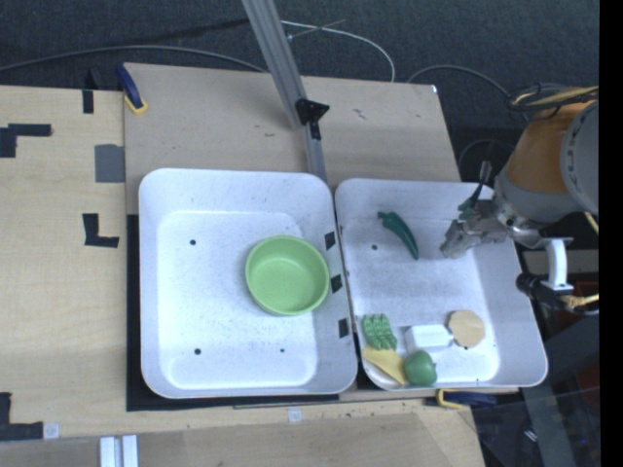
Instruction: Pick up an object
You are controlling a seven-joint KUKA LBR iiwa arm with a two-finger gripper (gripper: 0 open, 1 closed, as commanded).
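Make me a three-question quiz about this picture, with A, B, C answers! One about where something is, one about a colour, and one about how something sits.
1. Where is the bowl?
A. in the left bin
B. in the right bin
C. on the bare bench

2. What colour is the bowl?
A. red
B. green
C. blue

3. How does the bowl sit?
A. upside down
B. on its side
C. upright, opening up

Answers:
1. A, it rests on the left bin's floor, near the wall next to the right bin.
2. B, it is light green all over.
3. C, its round rim and hollow inside face the camera.
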